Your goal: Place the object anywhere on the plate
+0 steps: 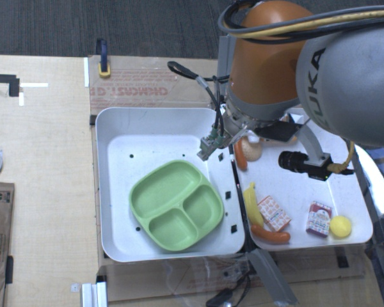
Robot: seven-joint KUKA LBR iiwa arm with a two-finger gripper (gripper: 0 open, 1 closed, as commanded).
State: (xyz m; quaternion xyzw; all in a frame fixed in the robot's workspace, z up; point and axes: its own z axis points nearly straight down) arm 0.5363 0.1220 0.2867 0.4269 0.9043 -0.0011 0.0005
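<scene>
Green plate (pixel 176 204), split into three compartments, lay toward the front of the left bin (pixel 115 171) on the worktop (pixel 38 139), with nothing resting on it. Just past its upper right rim, the jaws hung over the wall shared by the two bins; whether they were wide, narrow or holding anything could not be told at that size. Beyond them in the right bin (pixel 365 235) lay a banana (pixel 251 204), a sausage (pixel 269 236), two small cartons (pixel 274 212) and a lemon (pixel 340 226), so the object probably had yet to be delivered. Done well, the step would likely mean carrying the item fully over the plate and lowering it close before letting go.
</scene>
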